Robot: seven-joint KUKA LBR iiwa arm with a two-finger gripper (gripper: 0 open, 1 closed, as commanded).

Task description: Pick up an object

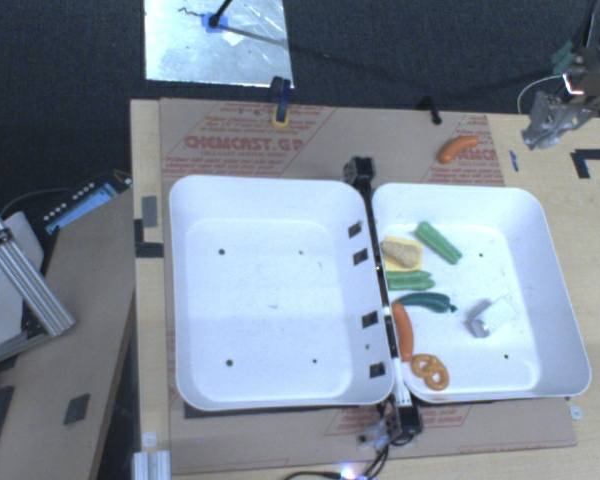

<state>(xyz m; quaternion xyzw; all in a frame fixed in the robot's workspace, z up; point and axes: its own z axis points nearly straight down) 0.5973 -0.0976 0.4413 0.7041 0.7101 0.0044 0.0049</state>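
In the camera view, the gripper [552, 120] hangs at the far right, above the worktop [310, 133] beyond the far right corner of the right bin [550, 258]. Whether it is open or closed I cannot tell; nothing shows in it.

The right bin holds the objects, all gathered toward its left wall. A light green pepper [438, 241] lies tilted near the far middle. Just left of it a yellow piece [402, 252] sits against the left wall. Below these a dark green pepper [424, 301] lies almost crosswise. A small grey block [479, 317] lies to its right, apart from it. An orange carrot [404, 330] runs along the left wall, and a pretzel [431, 371] sits by the near left corner, just beside the carrot's end.

A second orange piece [458, 149] lies on the worktop outside the bins, beyond the right bin's far edge.

The left bin [270, 208] adjoins the right one along a black divider.
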